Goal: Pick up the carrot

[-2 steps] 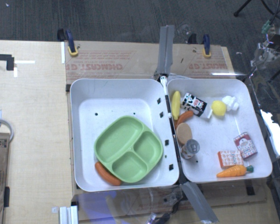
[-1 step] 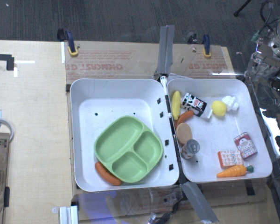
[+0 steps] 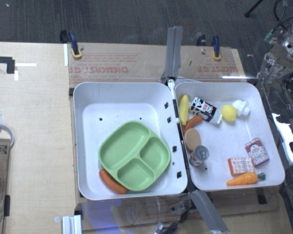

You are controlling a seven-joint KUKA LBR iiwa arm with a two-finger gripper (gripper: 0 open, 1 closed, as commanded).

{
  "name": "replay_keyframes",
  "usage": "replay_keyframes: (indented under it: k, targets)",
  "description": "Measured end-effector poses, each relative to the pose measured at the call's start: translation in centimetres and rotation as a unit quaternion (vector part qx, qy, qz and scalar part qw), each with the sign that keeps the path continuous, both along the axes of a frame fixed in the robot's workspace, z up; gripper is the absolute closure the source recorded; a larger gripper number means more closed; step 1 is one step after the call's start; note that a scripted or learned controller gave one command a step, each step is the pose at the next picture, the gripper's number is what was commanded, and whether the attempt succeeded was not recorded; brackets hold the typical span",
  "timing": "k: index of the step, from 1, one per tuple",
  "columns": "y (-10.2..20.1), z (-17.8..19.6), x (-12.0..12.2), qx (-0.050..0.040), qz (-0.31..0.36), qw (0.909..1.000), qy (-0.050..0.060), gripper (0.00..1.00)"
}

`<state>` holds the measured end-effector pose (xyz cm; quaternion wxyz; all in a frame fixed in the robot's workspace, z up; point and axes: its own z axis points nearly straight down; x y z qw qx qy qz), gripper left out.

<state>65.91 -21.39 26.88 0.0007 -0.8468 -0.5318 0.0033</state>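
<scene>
We see the bench (image 3: 29,130) first, pale wood, carrying two shallow white bins side by side. The left bin (image 3: 88,106) holds a green divided plate (image 3: 134,155) that fills most of its floor, and at about seven o'clock of that plate an orange sausage-shaped piece (image 3: 112,181) lies half tucked under the plate's edge. The right bin (image 3: 263,111) holds the smaller things.

The carrot (image 3: 245,179) lies on its side near the bin's front wall, at about five o'clock of the bin's middle, its green top pointing toward three o'clock. Just above it, at twelve o'clock, lies a small red-and-white packet (image 3: 240,165), and at two o'clock of that a second red packet (image 3: 256,151), tilted.

Along the bin's left wall, a yellow banana (image 3: 184,109) stands lengthwise, with a black-and-white carton (image 3: 204,109) just beside it at three o'clock. Below them sit an orange sausage (image 3: 192,122), a tan oval (image 3: 192,140) and a small metal can (image 3: 200,155) (these three nearly touch). A yellow lemon (image 3: 228,112) rests at one o'clock of the bin's middle, against a white lump (image 3: 240,106).

At the right edge, near two o'clock of the whole scene, part of the arm's gear (image 3: 283,43) shows, well apart from the carrot; we cannot tell how the hand stands.
</scene>
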Motion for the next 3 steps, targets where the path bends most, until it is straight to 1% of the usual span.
replay_keyframes:
  k: [3]
  targets:
    - [0.2,2.5,0.1,-0.0025,0.007,1.0,0.003,1.0]
